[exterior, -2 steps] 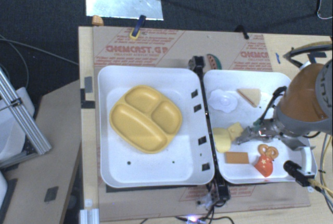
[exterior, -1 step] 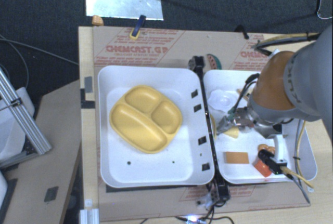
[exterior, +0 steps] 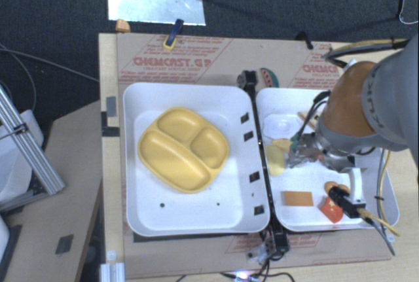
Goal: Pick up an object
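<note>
claw (exterior: 296, 155) low in right bin (exterior: 288, 218), fingertips hard to see

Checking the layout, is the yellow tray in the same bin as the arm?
No, the yellow tray lies in the left bin; the arm reaches over the right bin.

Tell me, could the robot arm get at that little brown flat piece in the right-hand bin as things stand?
Probably yes. The brown flat piece lies in the open on the floor of the right bin, with nothing on top of it. The arm already hangs over that bin, just above and beside it.
</note>
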You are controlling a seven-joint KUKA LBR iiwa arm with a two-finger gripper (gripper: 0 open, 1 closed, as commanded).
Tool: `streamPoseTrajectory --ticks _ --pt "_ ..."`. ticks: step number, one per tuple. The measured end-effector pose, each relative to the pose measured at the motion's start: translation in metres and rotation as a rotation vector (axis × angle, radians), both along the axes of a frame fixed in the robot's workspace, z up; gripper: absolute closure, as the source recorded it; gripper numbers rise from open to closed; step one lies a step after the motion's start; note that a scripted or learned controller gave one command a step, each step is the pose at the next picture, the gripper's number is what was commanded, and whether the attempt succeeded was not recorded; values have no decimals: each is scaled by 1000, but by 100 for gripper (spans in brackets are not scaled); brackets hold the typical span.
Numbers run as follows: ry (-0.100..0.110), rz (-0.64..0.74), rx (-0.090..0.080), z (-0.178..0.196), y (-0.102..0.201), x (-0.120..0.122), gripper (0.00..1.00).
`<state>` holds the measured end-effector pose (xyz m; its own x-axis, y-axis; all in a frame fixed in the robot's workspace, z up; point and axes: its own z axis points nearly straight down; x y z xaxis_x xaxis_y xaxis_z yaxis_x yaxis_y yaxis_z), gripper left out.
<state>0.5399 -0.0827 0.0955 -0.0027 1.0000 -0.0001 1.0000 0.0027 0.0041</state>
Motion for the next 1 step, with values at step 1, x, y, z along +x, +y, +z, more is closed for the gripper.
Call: streamPoseTrajectory --ticks 1 --pt "0 8 4 93 73 -54 100"
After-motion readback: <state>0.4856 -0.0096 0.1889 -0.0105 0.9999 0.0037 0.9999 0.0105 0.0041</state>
